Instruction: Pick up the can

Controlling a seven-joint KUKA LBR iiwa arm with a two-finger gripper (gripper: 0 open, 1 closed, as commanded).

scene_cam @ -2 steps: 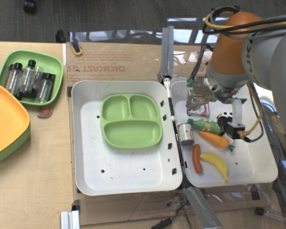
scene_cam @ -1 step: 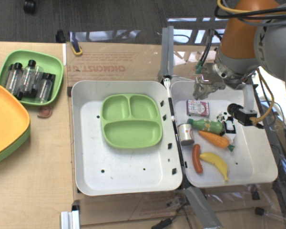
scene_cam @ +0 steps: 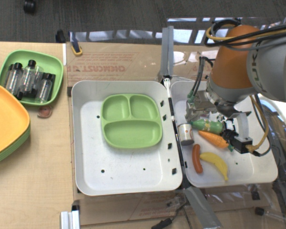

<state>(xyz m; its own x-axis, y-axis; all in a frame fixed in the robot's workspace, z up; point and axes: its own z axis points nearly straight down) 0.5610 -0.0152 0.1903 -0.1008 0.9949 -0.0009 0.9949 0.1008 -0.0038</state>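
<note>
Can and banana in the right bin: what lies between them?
The camera view shows a red sausage lying between the can and the banana.

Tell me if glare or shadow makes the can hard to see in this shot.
In the camera view the can is sharp but small, catching a dull highlight by the right bin's left wall; the arm darkens the bin behind it, and bright glare washes the floor at upper right.

You're looking at a robotics lab bench.
You can tell by the cabled arm [scene_cam: 243,56], the two white bins [scene_cam: 86,128] on cardboard [scene_cam: 114,63], toy food, vials in a green tray [scene_cam: 31,78], and chair casters [scene_cam: 29,5] on carpet.
</note>
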